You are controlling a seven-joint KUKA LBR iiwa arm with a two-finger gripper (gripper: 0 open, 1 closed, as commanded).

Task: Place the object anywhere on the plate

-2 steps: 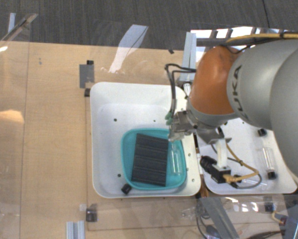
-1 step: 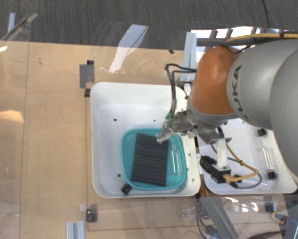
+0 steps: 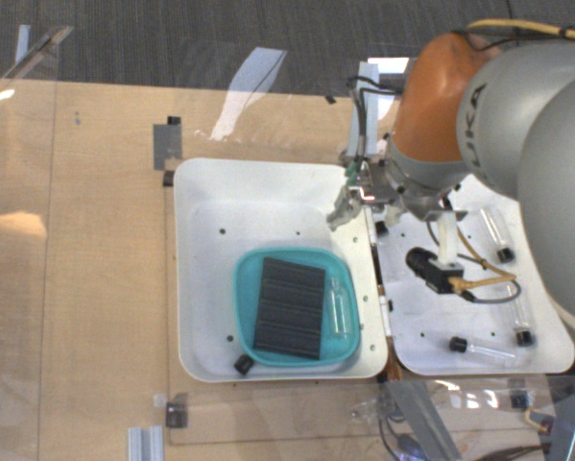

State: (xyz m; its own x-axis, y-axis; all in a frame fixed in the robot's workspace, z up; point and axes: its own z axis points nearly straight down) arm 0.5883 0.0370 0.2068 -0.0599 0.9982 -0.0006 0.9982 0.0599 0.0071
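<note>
While you are looking down on the bench, the grey arm [image 3: 517, 84] with its orange band is reaching in from the right and hanging over the seam between the two white bins. Its gripper [image 3: 349, 205] is sitting near the top right corner of the left bin [image 3: 201, 257]; you cannot tell how its claw stands or whether it grips anything. A teal plate [image 3: 297, 305] is lying in the left bin, carrying a dark ribbed block [image 3: 289, 307] with a clear tube [image 3: 339, 307] just beside it. A small black piece [image 3: 242, 363] is touching the plate's lower edge. More clear tubes [image 3: 479, 351] are lying scattered in the right bin [image 3: 546, 353].
</note>
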